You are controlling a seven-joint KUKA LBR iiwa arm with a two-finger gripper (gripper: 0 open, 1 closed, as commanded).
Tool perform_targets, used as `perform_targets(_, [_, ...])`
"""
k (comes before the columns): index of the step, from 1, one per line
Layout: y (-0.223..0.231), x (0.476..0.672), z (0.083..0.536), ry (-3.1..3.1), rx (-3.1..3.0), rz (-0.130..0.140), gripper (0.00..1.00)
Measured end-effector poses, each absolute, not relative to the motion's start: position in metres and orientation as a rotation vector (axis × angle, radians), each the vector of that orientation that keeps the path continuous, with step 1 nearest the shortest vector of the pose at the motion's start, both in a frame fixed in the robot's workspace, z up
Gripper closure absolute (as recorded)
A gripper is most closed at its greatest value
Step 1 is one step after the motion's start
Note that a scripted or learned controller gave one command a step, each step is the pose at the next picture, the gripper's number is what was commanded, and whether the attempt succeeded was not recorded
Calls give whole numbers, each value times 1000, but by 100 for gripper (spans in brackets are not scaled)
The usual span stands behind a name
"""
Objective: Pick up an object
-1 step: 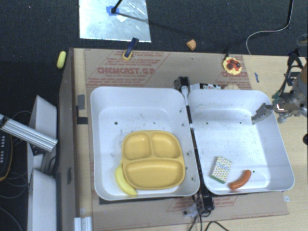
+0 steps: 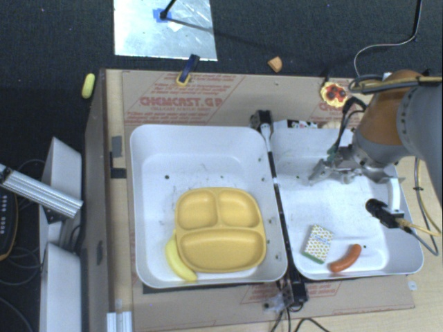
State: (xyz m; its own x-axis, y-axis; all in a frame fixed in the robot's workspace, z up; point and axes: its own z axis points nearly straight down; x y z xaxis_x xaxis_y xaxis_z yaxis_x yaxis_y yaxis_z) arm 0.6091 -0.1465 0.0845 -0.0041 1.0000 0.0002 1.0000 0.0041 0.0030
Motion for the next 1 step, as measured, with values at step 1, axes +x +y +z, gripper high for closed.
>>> perform_targets(1, [-172,670,166,2223,2211,4,0])
